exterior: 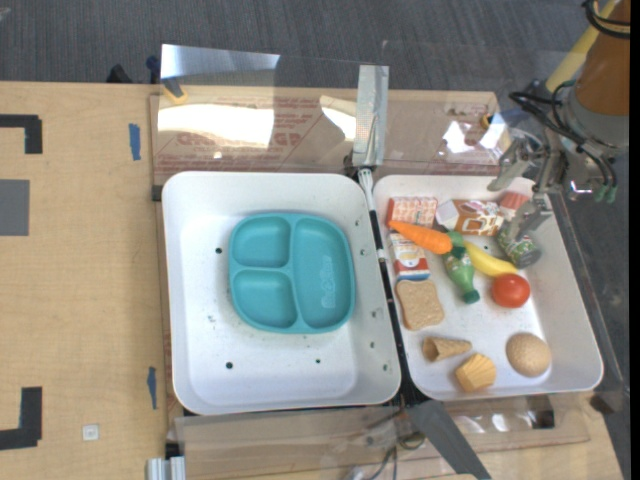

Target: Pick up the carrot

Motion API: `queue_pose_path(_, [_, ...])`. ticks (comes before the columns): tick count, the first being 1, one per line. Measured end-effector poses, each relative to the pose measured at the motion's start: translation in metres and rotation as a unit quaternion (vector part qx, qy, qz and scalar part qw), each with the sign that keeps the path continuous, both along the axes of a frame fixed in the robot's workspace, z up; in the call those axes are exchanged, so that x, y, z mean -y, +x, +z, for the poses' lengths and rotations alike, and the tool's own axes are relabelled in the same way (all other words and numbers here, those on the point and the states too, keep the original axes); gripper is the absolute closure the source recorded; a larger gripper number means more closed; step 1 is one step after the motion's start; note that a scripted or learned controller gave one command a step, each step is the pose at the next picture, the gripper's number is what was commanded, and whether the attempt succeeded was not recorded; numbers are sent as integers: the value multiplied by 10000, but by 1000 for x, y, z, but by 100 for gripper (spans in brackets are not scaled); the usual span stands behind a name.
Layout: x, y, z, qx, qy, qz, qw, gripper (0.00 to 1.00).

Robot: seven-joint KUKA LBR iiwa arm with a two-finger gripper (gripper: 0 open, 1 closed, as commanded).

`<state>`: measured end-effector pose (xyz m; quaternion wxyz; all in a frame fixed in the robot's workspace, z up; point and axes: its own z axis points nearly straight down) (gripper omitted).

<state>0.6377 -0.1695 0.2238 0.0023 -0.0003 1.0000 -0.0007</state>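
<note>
The carrot (421, 236) is orange with a green top. It lies slantwise in the far left part of the right bin (570, 318), between a red-and-white box (412, 211) and a small carton (408, 259). My gripper (522, 190) hangs over the bin's far right corner, well to the right of the carrot and apart from it. Its fingers (543, 183) stand open with nothing between them. Just below the gripper is a grey-green can (520, 245).
Around the carrot lie a green bottle (464, 276), a banana (490, 260), a tomato (511, 290), a bread slice (420, 304), a cone (445, 347) and a brown egg-shaped item (528, 354). The left bin (190, 298) holds a teal divided plate (293, 271).
</note>
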Motion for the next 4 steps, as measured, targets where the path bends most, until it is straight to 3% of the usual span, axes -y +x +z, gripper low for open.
queue_pose_path(1, [-52,30,-124,29,-4,502,9987,0])
queue_pose_path(2, [-69,-48,-134,23,0,-1197,9928,0])
queue_pose_path(3, [-75,-128,-133,35,9,-1710,9853,0])
queue_pose_path(4, [-76,-152,-133,79,-1,-1165,9932,0])
